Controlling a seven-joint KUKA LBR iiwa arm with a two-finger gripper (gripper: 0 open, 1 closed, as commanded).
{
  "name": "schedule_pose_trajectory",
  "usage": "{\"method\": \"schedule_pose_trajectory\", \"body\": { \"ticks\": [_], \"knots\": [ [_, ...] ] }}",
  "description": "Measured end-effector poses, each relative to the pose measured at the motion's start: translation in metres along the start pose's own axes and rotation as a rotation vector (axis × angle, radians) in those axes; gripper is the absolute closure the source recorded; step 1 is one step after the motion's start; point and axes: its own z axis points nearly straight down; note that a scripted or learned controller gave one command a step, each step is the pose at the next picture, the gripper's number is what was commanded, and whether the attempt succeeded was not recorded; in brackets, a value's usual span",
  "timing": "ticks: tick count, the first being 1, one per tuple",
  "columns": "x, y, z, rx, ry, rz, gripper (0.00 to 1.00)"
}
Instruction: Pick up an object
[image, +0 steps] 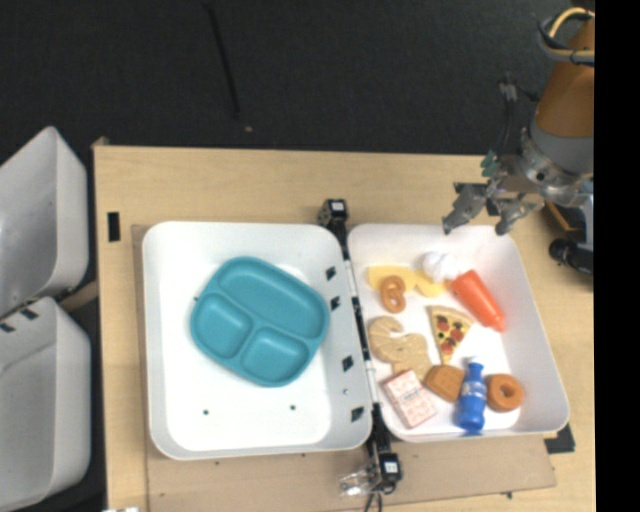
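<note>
Your inventory, keyed to the right bin (535, 345):
- teal plate (260, 320), in the neighbouring left bin (165, 400);
- gripper (480, 216), above the far rim, fingers apart, holding nothing;
- orange carrot (478, 299), inside, near the far end;
- blue bottle (472, 398), near edge.

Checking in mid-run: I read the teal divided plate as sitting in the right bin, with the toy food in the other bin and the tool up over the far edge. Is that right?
Not quite. The camera view shows the teal divided plate in the left bin; the toy food, such as the carrot and blue bottle, lies in the right bin. The tool is indeed over the far edge.
</note>
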Motion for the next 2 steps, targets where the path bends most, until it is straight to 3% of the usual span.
{"method": "schedule_pose_trajectory", "body": {
  "ticks": [1, 2],
  "knots": [
    [0.001, 0.002, -0.009, -0.013, -0.001, -0.002, 0.00],
    [-0.006, 0.000, 0.053, -0.007, -0.003, -0.001, 0.00]
  ]
}}
